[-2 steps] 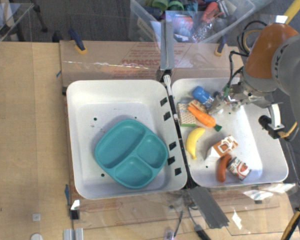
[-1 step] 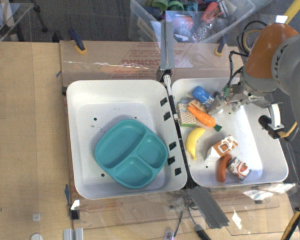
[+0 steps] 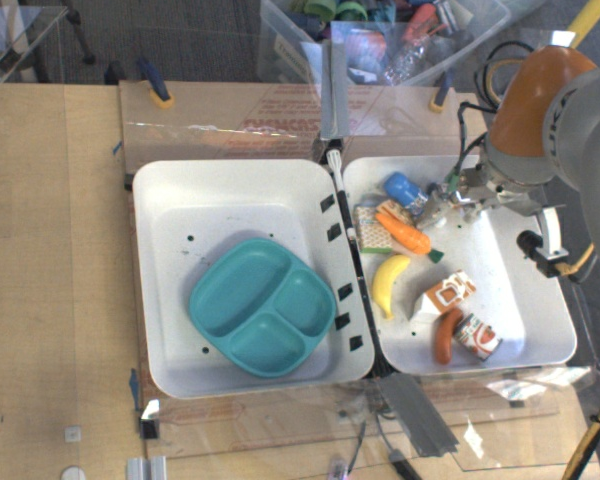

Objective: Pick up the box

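Note:
The box (image 3: 450,292) is a small orange-and-white carton lying in the right bin (image 3: 540,308), near its middle. A red-and-white pack (image 3: 478,339) lies just below it, beside a brown sausage (image 3: 442,336). My gripper (image 3: 440,198) hangs over the bin's far part, beside a blue object (image 3: 401,188) and above the carrot (image 3: 404,232). It is well apart from the box, up and slightly left of it in the view. Nothing shows in its grasp.
A yellow banana (image 3: 388,282) lies left of the box by the divider between the bins. The left bin (image 3: 160,218) holds a teal divided plate (image 3: 262,306). A clear tub of toys (image 3: 380,13) stands behind the bins.

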### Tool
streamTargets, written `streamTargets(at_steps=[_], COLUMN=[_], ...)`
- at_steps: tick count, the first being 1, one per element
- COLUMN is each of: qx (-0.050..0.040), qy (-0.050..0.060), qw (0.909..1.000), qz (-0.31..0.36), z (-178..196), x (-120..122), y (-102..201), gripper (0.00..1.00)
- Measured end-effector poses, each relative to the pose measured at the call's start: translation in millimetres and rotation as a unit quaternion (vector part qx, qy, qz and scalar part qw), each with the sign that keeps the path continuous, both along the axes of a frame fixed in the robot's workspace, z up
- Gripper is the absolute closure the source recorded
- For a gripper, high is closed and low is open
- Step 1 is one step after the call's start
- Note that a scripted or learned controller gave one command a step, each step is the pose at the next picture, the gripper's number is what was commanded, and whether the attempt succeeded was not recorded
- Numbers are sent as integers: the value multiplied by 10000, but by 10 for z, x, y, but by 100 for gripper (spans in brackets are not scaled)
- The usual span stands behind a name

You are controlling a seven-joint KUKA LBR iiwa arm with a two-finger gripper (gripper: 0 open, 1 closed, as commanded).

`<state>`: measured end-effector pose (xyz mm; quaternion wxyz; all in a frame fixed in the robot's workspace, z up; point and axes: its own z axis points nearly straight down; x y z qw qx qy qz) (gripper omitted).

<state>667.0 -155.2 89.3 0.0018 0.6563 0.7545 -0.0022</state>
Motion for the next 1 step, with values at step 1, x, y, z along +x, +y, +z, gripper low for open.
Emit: streamTargets(at_steps=[1], qx=[-14], qy=[-35], qw=[10000], qz=[8], z=[114], x=[17], y=[-4], gripper=[100])
